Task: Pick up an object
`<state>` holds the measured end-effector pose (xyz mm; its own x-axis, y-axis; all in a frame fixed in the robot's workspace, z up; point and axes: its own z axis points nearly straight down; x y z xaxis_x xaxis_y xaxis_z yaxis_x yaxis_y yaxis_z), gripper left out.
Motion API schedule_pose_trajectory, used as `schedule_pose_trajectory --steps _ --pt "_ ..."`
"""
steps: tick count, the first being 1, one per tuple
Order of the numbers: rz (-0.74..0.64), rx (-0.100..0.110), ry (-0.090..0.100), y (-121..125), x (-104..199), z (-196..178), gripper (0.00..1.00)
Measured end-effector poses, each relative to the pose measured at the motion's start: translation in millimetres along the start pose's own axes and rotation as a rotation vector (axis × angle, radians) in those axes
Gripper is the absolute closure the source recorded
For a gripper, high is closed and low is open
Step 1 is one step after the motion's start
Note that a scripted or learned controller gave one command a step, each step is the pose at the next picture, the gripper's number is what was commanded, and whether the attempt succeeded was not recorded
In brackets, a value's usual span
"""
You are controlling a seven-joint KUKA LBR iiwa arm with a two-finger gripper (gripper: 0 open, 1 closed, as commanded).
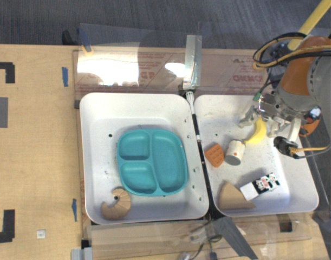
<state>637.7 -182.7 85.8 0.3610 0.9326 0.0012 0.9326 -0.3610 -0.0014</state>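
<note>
1. Two white bins sit side by side on the bench: the left bin (92,145) holds a teal divided plate (153,161) and, near its front left corner, a brown curved piece (116,205).
2. The right bin (303,194) holds the loose objects and receives the arm (300,77), which reaches in from the right.
3. The gripper (263,122) is low over the far right part of this bin, directly at a yellow object (257,134) that looks like a banana.
4. Whether the jaws are spread, closed, or gripping anything cannot be told; the banana lies partly under the gripper body, so no hold is confirmed.
5. A tan wedge (232,196) lies at the front of the bin, touching or just beside a white box (260,186) with dark print.
6. An orange block (214,154) and a small white cup (235,151) on its side lie just beside each other, left of the banana and near it.
7. Judgement: the banana is the likely target. A good grasp would centre the fingers across its narrow width, seat low enough to pass its widest part, close fully, then lift straight up, keeping clear of the cup.
</note>
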Motion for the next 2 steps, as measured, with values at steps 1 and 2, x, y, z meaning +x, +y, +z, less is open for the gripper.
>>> schedule_pose_trajectory --steps 1,2 --pt "-0.003 -0.004 -0.001 1 0 -12 1.00" --pt "0.017 -0.013 0.007 -40 100 -120 1.00"
